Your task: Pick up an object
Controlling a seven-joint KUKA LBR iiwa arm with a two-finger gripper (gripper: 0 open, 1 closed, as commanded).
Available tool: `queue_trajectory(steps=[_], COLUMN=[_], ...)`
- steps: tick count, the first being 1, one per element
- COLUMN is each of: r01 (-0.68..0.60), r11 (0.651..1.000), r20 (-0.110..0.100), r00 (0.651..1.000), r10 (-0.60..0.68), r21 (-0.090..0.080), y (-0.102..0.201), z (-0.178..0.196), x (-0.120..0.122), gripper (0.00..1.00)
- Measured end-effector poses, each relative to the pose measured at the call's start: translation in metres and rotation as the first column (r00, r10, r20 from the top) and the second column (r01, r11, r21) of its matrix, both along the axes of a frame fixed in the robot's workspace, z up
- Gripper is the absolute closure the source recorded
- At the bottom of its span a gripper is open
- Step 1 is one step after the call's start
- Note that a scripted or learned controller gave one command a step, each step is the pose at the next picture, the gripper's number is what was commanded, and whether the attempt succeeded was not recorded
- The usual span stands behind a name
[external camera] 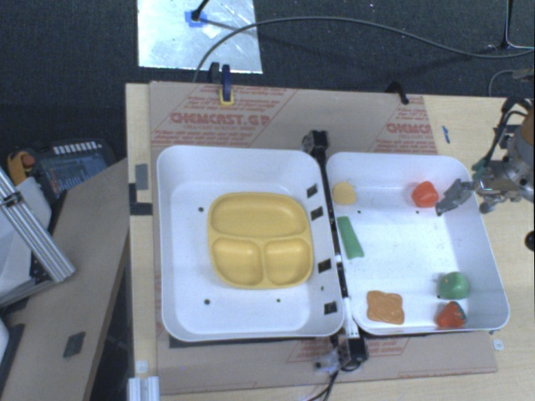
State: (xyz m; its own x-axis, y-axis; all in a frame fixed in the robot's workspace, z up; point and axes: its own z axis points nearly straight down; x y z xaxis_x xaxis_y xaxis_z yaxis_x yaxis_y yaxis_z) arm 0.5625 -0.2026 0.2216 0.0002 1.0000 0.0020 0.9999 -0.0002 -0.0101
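The right bin holds several small toys. An orange-red piece lies near its back wall, with a pale yellow round piece in the back left corner. A green stick lies along the left wall. At the front sit a flat orange piece, a green round piece and a red piece. My gripper hangs over the bin's back right rim, just right of the orange-red piece. It is open, with nothing between its fingers.
The left bin holds a yellow divided plate. A black divider with clips runs between the bins. Cables cross the dark floor behind the bench, and a metal frame stands at the left.
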Motion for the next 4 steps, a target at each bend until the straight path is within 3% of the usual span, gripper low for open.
queue_trajectory(steps=[1,4], r01=[-0.003,-0.001], r11=[1.000,1.000], r20=[0.012,0.008], r00=[1.000,1.000], r10=[0.003,0.001], r21=[-0.003,-0.001], y=[0.001,0.010], z=[0.007,-0.140], x=[0.003,-0.006], gripper=[0.00,0.00])
